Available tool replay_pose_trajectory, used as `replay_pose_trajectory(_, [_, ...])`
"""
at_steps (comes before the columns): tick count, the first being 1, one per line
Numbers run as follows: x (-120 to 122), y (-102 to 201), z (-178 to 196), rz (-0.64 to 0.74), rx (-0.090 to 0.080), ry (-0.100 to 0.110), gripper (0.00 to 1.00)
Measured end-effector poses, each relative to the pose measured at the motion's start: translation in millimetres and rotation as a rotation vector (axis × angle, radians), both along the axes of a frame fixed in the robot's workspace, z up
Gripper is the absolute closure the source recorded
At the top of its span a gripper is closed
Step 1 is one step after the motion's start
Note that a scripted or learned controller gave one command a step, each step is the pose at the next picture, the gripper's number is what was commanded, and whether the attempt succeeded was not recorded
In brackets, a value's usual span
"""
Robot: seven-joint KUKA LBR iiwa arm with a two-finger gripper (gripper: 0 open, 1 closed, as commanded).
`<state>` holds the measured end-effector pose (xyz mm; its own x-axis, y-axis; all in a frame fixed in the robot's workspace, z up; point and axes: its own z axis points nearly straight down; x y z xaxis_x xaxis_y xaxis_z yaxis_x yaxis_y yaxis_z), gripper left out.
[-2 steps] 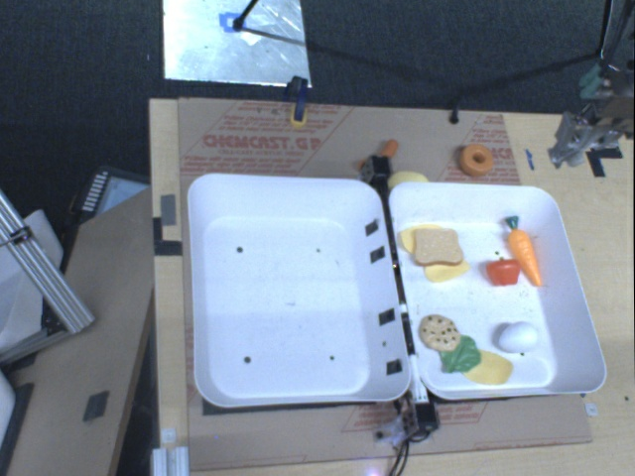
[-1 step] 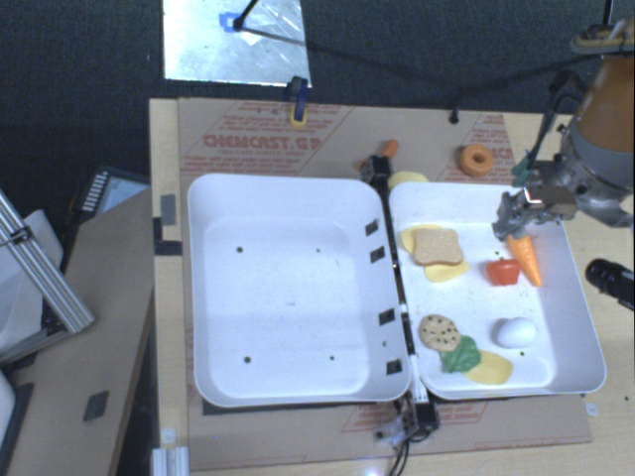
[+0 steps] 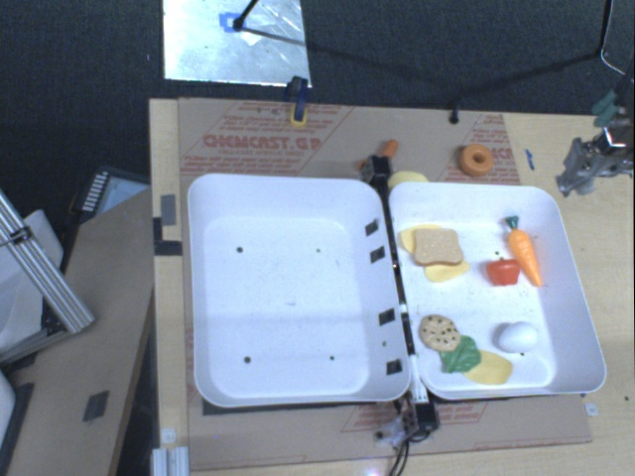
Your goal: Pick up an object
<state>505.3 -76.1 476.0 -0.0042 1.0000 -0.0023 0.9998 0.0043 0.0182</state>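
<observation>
You can read red, mirrored print on the cardboard (image 3: 260, 139). The gripper (image 3: 595, 162) sits far right; its claw state is unclear. The left bin (image 3: 213, 266) offers room.

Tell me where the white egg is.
The white egg lies in the right bin, near its front right corner, just right of the green leaf and below the red piece.

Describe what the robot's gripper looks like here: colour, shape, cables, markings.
The grey metal gripper at the view's right edge is a small, angular assembly of pale, shiny bracket-like pieces with darker recesses. A small teal-green part sits just above it. A thin black cable runs down towards that area; whether it connects cannot be told. No markings are readable.
</observation>
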Motion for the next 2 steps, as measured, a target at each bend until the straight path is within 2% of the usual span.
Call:
replay_pose_trajectory(1, [-16.9,32.2,-85.3,0.003,0.003,0.023,1.0])
replay_pose_trajectory(2, [-18.5,14.8,47.8,0.0,0.0,0.0,1.0])
